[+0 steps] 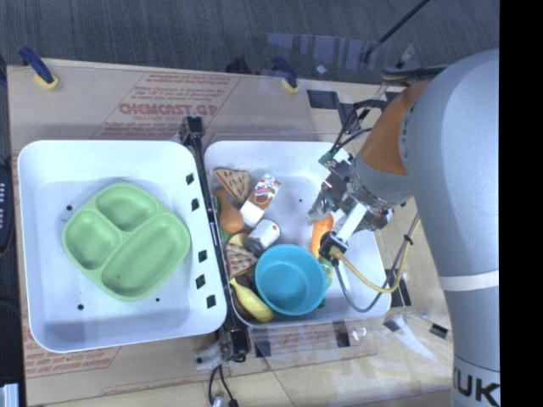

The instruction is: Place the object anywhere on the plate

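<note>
Pincer (326,231) gripping orange carrot (319,231) above right bin (373,299), green plate (127,240) unobstructed in left bin (42,312)

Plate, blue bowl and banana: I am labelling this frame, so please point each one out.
Plate (127,241): camera view, on the divider ridge between its compartments.
Blue bowl (288,280): camera view, on the inside bottom.
Banana (252,303): camera view, on the middle of its visible yellow body.
</note>
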Action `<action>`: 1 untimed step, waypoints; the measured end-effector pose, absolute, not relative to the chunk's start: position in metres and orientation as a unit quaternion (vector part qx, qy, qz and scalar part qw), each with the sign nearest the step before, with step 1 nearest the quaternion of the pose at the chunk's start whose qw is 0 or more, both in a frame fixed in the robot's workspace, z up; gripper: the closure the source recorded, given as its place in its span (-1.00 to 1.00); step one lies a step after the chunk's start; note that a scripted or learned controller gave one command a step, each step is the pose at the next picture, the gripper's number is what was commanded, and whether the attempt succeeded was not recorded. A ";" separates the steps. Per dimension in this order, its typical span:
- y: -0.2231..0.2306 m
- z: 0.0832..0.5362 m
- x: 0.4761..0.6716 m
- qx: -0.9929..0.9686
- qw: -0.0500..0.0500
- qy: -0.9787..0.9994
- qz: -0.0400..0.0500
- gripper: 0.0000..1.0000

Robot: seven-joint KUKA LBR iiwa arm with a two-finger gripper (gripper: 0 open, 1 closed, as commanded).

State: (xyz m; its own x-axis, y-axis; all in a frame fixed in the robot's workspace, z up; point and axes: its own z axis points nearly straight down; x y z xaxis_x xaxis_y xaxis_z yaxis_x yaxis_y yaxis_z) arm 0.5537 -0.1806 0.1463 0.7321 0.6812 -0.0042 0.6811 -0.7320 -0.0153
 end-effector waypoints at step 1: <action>-0.180 0.146 0.554 -0.930 0.007 -0.366 0.005 -1.00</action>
